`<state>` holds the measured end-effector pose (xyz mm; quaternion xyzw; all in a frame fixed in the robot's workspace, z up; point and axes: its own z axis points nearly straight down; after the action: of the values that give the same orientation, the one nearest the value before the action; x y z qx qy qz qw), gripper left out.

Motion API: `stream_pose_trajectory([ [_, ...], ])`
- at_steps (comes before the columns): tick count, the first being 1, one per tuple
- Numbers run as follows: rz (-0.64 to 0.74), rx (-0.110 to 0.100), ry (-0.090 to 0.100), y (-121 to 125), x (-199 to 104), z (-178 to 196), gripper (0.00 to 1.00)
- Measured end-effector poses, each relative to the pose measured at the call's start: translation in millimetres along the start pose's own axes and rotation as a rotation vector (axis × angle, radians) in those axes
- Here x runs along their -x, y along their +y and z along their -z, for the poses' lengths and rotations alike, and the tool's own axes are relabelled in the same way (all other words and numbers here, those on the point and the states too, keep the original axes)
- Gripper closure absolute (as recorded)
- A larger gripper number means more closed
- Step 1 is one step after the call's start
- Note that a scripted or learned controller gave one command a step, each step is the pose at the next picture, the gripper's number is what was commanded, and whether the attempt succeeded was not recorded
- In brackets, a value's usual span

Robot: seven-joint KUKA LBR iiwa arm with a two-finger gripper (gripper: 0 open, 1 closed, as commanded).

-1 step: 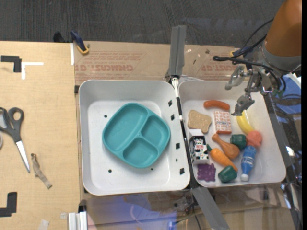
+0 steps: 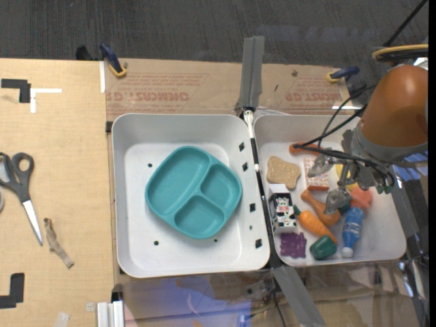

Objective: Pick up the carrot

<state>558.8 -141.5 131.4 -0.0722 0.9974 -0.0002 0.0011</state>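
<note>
Gripper (image 2: pixel 337 197) hangs low over the middle of the right bin (image 2: pixel 390 251), above a crowd of small things; from this slanted view I cannot tell its opening, and nothing shows plainly held in it. Just beside it, toward the bin's near edge and slightly toward the wall shared with the left bin (image 2: pixel 122 203), lies the carrot (image 2: pixel 315 223), slanting across the floor. A black-and-white block (image 2: pixel 283 212) sits close on its one side, a blue bottle (image 2: pixel 351 229) on the other, and a green piece (image 2: pixel 323 248) by its near end. It looks like a light, rigid toy with a smooth, tapering skin, likely slippery, so the thicker middle, taken across its width, seems the surest hold.
</note>
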Motion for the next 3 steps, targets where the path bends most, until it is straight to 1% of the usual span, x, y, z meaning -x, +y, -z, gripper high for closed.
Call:
stream_pose_trajectory([
  [1, 0.283, 0.001, 0.0, 32, -20, -17, 0.0],
  [2, 0.281, -0.006, -0.021, 48, -55, -34, 0.0],
  [3, 0.28, -0.011, -0.024, 54, -56, -33, 0.0],
])
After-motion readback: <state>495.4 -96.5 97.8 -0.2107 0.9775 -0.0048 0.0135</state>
